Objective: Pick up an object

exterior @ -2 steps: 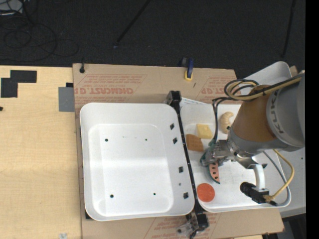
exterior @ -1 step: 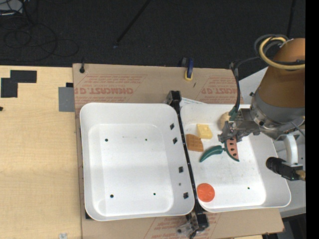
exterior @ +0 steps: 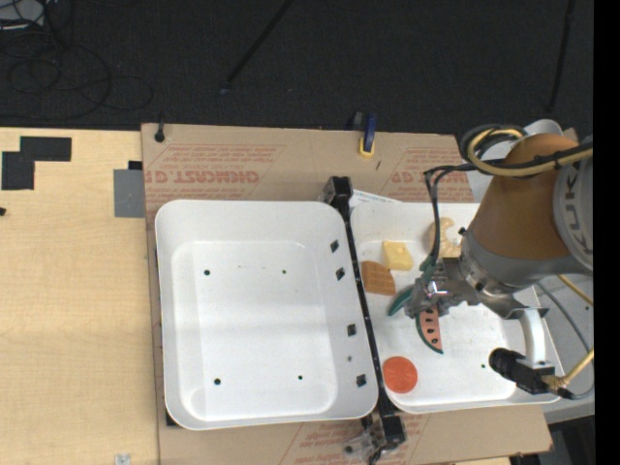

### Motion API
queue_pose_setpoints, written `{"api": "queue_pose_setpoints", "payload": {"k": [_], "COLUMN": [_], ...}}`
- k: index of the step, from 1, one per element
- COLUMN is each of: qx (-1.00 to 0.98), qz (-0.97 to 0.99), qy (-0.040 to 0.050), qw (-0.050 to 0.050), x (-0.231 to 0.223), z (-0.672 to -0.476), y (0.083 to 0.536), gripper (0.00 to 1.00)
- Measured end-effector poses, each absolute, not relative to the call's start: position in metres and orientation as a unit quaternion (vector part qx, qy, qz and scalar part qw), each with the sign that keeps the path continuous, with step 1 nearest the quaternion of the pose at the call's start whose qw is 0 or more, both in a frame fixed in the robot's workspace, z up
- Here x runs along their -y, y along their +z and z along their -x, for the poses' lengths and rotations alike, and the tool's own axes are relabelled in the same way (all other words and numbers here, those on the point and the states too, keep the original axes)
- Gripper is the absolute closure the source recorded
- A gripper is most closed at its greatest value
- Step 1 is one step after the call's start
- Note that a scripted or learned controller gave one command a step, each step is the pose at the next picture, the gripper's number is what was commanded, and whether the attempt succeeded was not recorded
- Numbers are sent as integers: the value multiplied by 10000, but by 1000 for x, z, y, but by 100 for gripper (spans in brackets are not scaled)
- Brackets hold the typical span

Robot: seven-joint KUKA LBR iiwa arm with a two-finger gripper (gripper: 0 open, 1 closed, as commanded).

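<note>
My gripper [exterior: 429,296] hangs low over the middle of the right bin [exterior: 465,387], on the grey arm with its orange band. Just below it lies a watermelon slice [exterior: 429,330], red with a green rind. A green piece [exterior: 400,304] juts out to the gripper's left, touching or very close to it. Further left are a yellow cheese block [exterior: 397,254] and a brown toast piece [exterior: 378,279]. A pale banana-like item [exterior: 442,233] lies behind the gripper, and an orange-red round item [exterior: 400,374] lies near the front edge.
The left bin [exterior: 184,260] stands beside the right one, split from it by a black divider rail [exterior: 354,298]. Both rest on a cardboard sheet [exterior: 252,168] with a blue-yellow clamp [exterior: 366,134] at its back edge. The arm's body covers the right bin's right part.
</note>
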State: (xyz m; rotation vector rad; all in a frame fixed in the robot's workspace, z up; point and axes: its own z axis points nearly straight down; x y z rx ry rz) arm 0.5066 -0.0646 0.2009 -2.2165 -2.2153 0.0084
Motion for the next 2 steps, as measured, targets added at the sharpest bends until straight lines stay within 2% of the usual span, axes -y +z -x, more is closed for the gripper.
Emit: {"api": "queue_pose_setpoints", "payload": {"k": [1, 2], "qx": [7100, 7078], "qz": [7042, 7064], "qy": [15, 6], "qw": [40, 11], "x": [-30, -52], "z": [-478, -476], "y": [195, 227], "gripper": [100, 100]}}
